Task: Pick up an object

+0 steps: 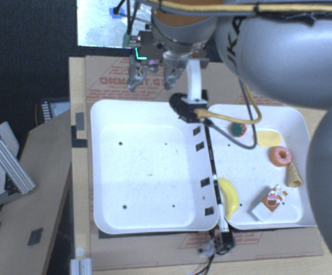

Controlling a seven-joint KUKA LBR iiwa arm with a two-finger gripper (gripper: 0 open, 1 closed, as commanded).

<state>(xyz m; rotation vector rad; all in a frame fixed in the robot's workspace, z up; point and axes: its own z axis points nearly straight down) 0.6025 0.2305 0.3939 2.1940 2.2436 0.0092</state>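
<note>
White plastic bins sit side by side on the bench, with the toys in the right one and the arm hanging past their far rim.

Nearest us in the right bin we see a small red and white boxed toy and a yellow banana lying against the central divider; further in sit an ice-cream cone, a pink doughnut, a flat yellow piece and a small green and red item that we cannot identify for certain. We see the left bin beside them. Beyond both bins the gripper hangs over the cardboard, its two fingers parted with nothing between them, well apart from every toy.
</note>
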